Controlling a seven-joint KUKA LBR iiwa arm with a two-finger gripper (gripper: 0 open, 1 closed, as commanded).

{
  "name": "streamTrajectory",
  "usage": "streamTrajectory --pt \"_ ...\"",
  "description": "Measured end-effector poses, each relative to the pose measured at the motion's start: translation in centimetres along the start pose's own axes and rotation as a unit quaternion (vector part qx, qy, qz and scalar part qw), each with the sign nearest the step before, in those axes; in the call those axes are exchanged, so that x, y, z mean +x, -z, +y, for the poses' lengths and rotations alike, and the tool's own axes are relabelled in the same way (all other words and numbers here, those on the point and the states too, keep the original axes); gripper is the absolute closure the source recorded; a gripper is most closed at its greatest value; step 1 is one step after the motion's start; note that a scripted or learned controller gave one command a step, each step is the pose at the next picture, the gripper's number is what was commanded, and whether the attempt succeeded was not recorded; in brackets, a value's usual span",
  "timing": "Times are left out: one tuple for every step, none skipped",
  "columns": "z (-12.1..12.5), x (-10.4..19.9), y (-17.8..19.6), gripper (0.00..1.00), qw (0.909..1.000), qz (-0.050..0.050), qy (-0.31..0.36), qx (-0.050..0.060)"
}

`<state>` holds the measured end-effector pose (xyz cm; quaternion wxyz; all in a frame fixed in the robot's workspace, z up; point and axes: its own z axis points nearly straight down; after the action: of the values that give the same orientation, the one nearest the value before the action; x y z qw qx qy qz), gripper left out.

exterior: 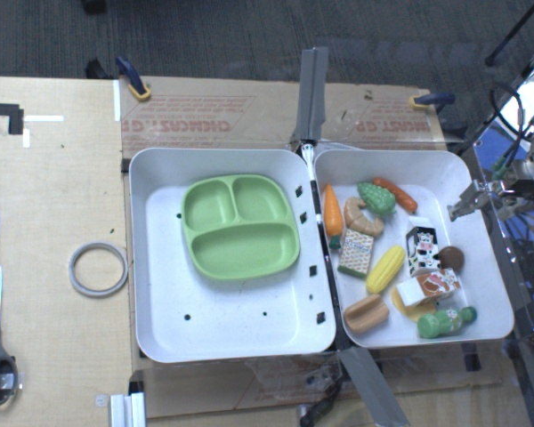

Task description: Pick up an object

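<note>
Camera view: gripper (460,205) at right bin (481,265) edge, state indiscernible. Corn cob (384,269) likely light, rigid, slippery; grasp across its middle.

You have a green three-compartment plastic plate (241,226) in the left white bin (151,265). In the right white bin (494,278), toy foods cluster: orange carrot (333,210) at nine o'clock, yellow corn cob (385,268) centre, green bottle (445,321) at five o'clock.

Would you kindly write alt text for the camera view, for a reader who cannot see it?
Two white bins sit side by side: the left bin holds a green divided plate, the right bin a pile of toy food. The gripper hovers at the right bin's right edge.
</note>
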<state>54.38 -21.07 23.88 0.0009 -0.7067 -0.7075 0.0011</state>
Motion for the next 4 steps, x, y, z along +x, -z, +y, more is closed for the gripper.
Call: streamTrajectory --pt "0.6 2.5 -13.1 0.00 1.0000 0.000 0.007 0.000" --pt "-2.9 2.4 -14.8 0.00 0.9993 0.000 0.036 -0.001" --pt "-2.8 2.3 -13.9 1.00 0.9994 0.000 0.035 -0.001" --pt "0.6 15.9 -4.8 1.00 0.9950 0.000 -0.100 0.000"
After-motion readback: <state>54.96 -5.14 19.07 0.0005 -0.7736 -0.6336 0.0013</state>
